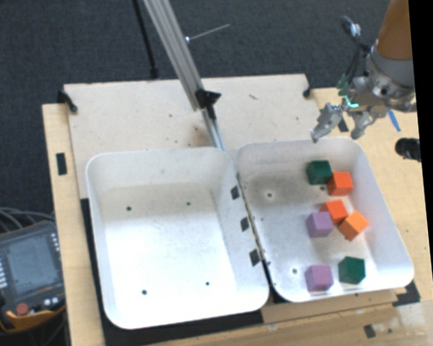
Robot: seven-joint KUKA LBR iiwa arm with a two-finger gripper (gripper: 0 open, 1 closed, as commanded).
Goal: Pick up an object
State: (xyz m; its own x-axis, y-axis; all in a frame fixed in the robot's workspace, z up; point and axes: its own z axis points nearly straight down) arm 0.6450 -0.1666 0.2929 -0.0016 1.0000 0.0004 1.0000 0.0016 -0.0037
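Grey against the pale tabletop [143, 107], hung with the tool [342, 123] just past the far rim of the right bin [276, 163], fingers spread fairly wide and gripping nothing.

Counted seven small cubes on that bin's floor, all lower in the camera view than the tool and none touching it. Found the far green cube [319, 171] nearest, just inside the far wall, with the far orange cube [341, 182] just beside its right corner; could not tell whether the two touched. Saw a tight knot mid-bin: the middle orange cube [335, 210], the upper purple cube [319, 223] and the tilted orange cube [354, 225], packed close enough to look as if touching. Spotted the near purple cube [318, 277] and the near green cube [351, 270] side by side at the near end, well apart from the rest.

Judged all of them light, stiff and matte rather than slick, with nothing fragile about them, so likely to sit firm under a modest squeeze. Reckoned the best hold to be across two flat opposite faces, square on and never corner to corner, since an edge grip would probably spin a cube loose. Rated the far green cube the handiest target, taken across the faces turned away from its orange neighbour; rated the mid-bin knot the poorest, with little room there for fingers to slip down between blocks.
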